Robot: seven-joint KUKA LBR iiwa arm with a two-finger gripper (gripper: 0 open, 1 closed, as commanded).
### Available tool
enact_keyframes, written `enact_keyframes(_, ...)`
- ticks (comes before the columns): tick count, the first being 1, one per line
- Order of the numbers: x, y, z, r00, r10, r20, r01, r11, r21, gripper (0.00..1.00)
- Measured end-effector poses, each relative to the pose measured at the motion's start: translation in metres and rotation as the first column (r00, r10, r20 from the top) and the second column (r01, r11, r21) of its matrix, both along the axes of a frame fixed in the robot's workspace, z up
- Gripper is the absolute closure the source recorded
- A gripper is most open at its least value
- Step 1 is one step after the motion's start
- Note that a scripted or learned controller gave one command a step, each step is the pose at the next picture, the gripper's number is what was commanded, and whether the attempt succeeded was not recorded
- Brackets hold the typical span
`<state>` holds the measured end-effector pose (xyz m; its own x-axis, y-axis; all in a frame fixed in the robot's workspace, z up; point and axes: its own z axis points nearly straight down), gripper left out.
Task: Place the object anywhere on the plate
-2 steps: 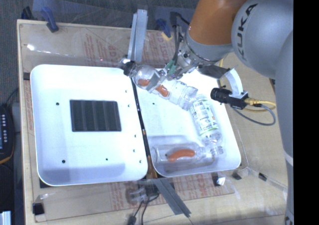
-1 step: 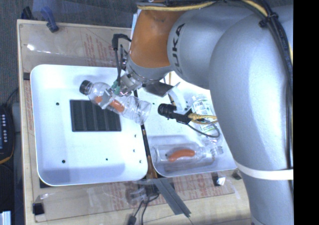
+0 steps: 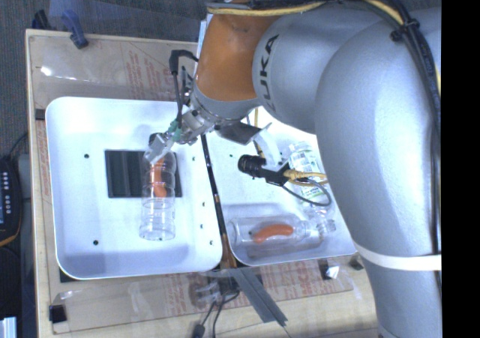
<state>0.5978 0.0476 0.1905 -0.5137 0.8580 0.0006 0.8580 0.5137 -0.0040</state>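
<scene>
Bottle (image 3: pixel 158 205) overlaps black plate (image 3: pixel 124 173); arm (image 3: pixel 300 67) reads "UKA".

Clear bottle (image 3: pixel 158 205) – orange inside, black plate (image 3: pixel 124 173), white bins (image 3: pixel 67 179), grey arm (image 3: pixel 360 104) – orange band (image 3: pixel 229 55)

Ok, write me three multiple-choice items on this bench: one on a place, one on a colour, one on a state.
1. Where is the flat rectangular plate?
A. In the left white bin
B. In the right white bin
C. On the floor

2. What colour is that plate?
A. White
B. Black
C. Orange

3. How is the clear plastic bottle next to the gripper placed?
A. Standing upright
B. Lying on its side
C. Crushed flat

Answers: 1 A, the plate lies on the left bin's floor. 2 B, it is dark against the white bin. 3 B, its length runs along the bin floor, overlapping the plate's right edge.
</scene>
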Motion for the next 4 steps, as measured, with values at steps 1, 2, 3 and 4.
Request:
enact_keyframes(1,-0.062,0.065,0.001,0.990,-0.144,-0.001,0.144,0.990,-0.001,0.00)
enact_keyframes(2,-0.017,0.016,0.110,0.994,0.107,0.006,-0.107,0.994,0.001,0.00)
enact_keyframes(3,-0.004,0.079,0.010,0.963,0.269,-0.001,-0.269,0.963,0.001,0.00)
enact_keyframes(4,-0.009,0.029,0.000,0.877,0.481,-0.001,-0.481,0.877,0.003,0.00)
